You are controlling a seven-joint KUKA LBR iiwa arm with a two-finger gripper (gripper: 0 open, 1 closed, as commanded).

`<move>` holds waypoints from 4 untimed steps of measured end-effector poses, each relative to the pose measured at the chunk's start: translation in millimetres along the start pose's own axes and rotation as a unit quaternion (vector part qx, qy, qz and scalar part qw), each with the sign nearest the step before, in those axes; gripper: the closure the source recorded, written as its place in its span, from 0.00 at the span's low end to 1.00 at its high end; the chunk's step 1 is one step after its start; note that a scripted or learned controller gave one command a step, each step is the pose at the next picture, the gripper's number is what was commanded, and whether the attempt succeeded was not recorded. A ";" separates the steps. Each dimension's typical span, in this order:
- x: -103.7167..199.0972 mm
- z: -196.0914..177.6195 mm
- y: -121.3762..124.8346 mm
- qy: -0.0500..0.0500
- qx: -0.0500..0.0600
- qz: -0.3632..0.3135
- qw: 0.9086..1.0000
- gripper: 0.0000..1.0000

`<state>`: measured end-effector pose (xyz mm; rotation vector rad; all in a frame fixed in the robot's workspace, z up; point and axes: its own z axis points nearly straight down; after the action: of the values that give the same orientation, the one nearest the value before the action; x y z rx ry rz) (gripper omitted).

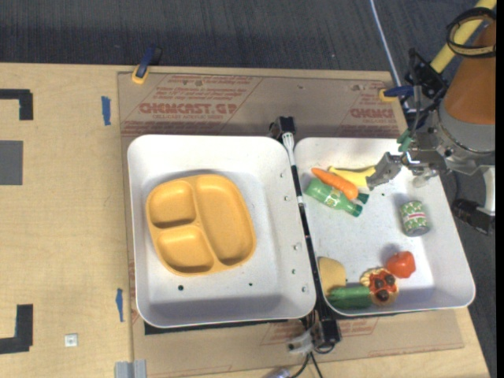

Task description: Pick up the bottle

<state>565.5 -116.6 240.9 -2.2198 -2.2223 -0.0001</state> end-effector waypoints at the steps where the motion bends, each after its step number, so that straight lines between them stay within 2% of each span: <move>1: 0.3 -10.2 0.8 0.000 -0.001 0.000 1.000 1.00; 2: -29.5 143.6 -68.7 0.000 0.000 -0.086 0.996 1.00; 3: 5.1 132.1 -86.3 0.001 0.001 -0.171 0.985 1.00; 4: 12.8 153.8 -85.3 -0.001 -0.001 -0.320 0.947 1.00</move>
<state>480.1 -103.8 87.1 -1.3919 -2.8184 0.0004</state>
